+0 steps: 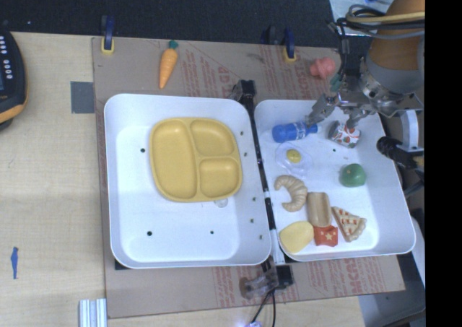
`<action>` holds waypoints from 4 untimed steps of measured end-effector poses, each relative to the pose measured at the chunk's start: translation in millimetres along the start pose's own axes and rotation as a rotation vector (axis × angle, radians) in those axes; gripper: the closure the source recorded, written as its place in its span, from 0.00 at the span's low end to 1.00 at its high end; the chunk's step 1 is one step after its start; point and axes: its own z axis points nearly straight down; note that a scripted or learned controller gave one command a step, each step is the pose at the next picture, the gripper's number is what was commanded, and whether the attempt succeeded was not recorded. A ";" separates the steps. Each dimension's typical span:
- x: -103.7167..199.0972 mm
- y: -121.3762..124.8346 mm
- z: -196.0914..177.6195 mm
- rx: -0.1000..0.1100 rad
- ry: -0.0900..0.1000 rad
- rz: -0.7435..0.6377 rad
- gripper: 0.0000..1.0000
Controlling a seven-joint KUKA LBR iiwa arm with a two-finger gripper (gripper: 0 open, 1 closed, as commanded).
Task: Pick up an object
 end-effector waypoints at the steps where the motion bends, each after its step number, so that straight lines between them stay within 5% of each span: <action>1: 27.0 -8.3 98.0 0.009 0.002 -0.003 0.00; 3: 2.8 30.5 119.8 0.003 0.002 0.003 0.00; 4: 16.2 -14.9 120.9 0.005 0.001 0.003 0.00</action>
